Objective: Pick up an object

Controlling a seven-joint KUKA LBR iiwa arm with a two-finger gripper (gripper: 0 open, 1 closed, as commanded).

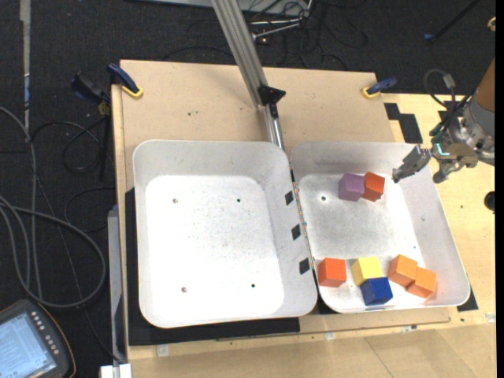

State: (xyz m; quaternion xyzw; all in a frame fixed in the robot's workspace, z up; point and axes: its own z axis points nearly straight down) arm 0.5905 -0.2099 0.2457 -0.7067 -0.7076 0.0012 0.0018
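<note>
While spread wide over the right bin's [441, 235] edge, end effector [426, 166] just right of the orange cube [374, 186]

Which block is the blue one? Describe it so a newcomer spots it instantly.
Look at the right-hand bin and go to its near edge, where a cluster of blocks sits. The blue block is the nearest one, touching the yellow block just behind it. It is the only blue thing there; the others around it are orange.
</note>
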